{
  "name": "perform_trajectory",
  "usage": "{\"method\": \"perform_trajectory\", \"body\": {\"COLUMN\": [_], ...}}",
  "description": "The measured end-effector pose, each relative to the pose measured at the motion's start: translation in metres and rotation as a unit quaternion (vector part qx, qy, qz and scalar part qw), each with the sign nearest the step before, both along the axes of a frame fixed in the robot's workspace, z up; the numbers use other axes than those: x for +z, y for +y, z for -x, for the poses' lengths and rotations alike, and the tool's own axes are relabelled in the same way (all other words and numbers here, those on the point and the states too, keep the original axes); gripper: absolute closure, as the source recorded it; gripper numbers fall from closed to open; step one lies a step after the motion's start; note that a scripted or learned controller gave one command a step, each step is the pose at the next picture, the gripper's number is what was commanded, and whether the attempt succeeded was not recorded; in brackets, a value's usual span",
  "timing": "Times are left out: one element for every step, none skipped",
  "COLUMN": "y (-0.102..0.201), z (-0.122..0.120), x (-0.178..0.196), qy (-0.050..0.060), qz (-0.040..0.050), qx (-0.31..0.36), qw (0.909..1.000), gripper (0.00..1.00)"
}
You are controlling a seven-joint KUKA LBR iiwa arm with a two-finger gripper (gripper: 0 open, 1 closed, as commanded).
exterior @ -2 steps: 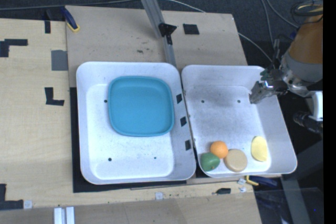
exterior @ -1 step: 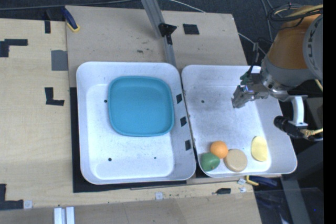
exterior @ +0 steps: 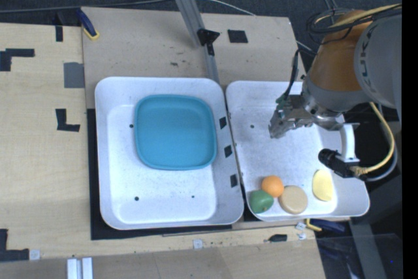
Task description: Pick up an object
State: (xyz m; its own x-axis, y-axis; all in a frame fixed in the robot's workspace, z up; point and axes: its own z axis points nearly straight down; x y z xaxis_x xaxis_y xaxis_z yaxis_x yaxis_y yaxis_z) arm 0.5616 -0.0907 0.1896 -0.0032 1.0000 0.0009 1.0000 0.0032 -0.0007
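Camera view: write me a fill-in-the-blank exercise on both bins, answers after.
1. The blue plate lies in the ____ bin.
2. The orange ball touches the ____ ball.
3. The gripper is above the ____ bin.
4. The yellow object lies ____ of the tan disc.
Answers: left; green; right; right
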Motion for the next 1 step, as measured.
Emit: {"method": "perform_trajectory", "body": {"y": [0.0411], "z": [0.0187], "x": [0.0067], "qy": [0.000], "qz": [0.0001], "qx": [0.000], "qw": [1.0000], "gripper": [1.00]}}
